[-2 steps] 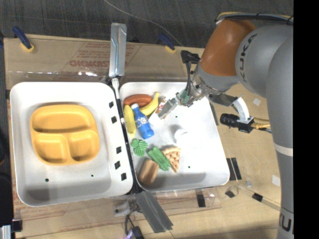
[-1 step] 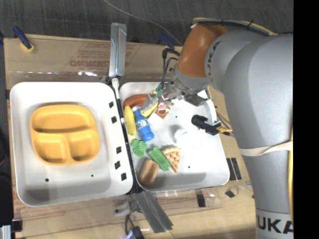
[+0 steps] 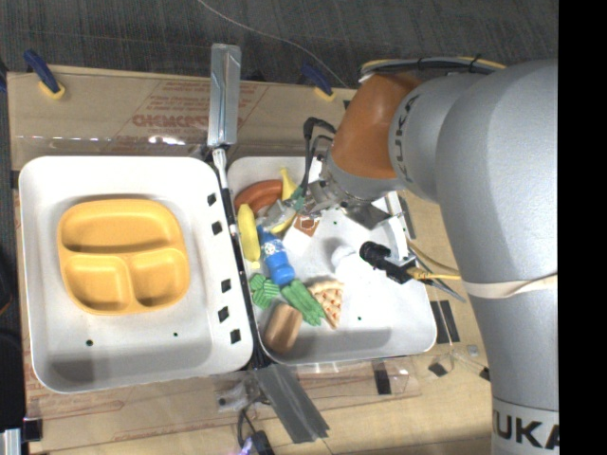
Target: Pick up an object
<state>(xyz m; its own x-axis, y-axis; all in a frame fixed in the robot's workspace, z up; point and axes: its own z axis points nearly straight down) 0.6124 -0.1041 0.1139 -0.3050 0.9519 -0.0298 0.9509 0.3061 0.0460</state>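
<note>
The right bin (image 3: pixel 398 325) holds a heap of toy food along its left side. A red sausage (image 3: pixel 256 193) lies at the top, with a yellow corn cob (image 3: pixel 248 232) and a banana (image 3: pixel 285 218) below it. Lower down are a blue bottle (image 3: pixel 277 263), green pieces (image 3: pixel 296 298), a pizza slice (image 3: pixel 329 300) and a brown cylinder (image 3: pixel 282 326). My gripper (image 3: pixel 305 203) is down in the upper part of this bin, right beside the banana and the sausage. The wrist hides how it stands there.
In the left bin (image 3: pixel 57 349) sits a yellow divided tray (image 3: pixel 121 252). A metal divider bar (image 3: pixel 224 93) runs between the bins. The grey arm with its orange band (image 3: pixel 365 140) covers the right bin's upper right. Cardboard lies under the bins.
</note>
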